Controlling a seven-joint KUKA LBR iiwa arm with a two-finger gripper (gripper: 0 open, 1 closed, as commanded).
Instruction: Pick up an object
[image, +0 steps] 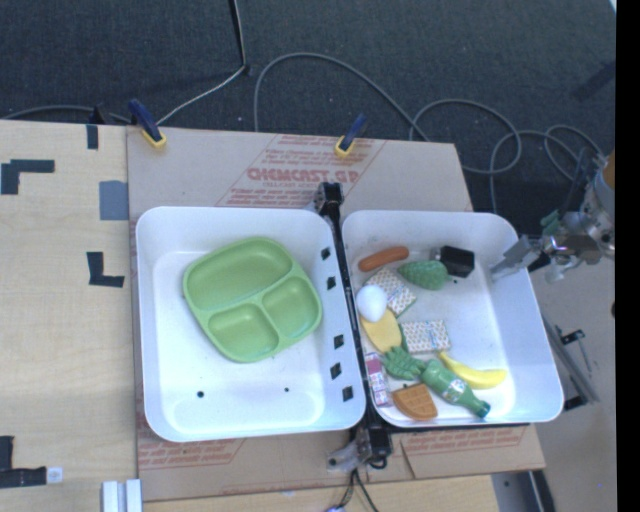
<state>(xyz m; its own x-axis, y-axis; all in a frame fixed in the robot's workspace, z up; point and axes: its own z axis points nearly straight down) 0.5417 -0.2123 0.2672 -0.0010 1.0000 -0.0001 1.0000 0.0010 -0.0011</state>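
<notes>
The objects for picking lie crowded in the right bin (520, 330), mostly along its left side. At the far end a toy sausage (383, 258) lies beside a leafy green piece (424, 273) and a small black block (456, 261). Just nearer sit a white egg (371, 300), a patterned cracker (396, 294) and a yellow wedge (380, 330). A second cracker (427, 335) lies to their right. Toward the near wall a green bottle (452, 387) lies on its side, touching a banana (474, 373) — and a brown biscuit-like piece (414, 402) rests just left of the bottle.

The gripper (530, 256) sits at the far right rim of this bin, off to the side of the heap and touching none of the objects; nothing shows between its fingers, though whether they stand apart or together I cannot tell.

The left bin (160, 330) holds a green divided plate (252, 297), lying flat. Both bins rest on a cardboard sheet (290, 170) — two clamps (148, 124) pin its far edge, and cables (300, 75) trail across the dark floor beyond
</notes>
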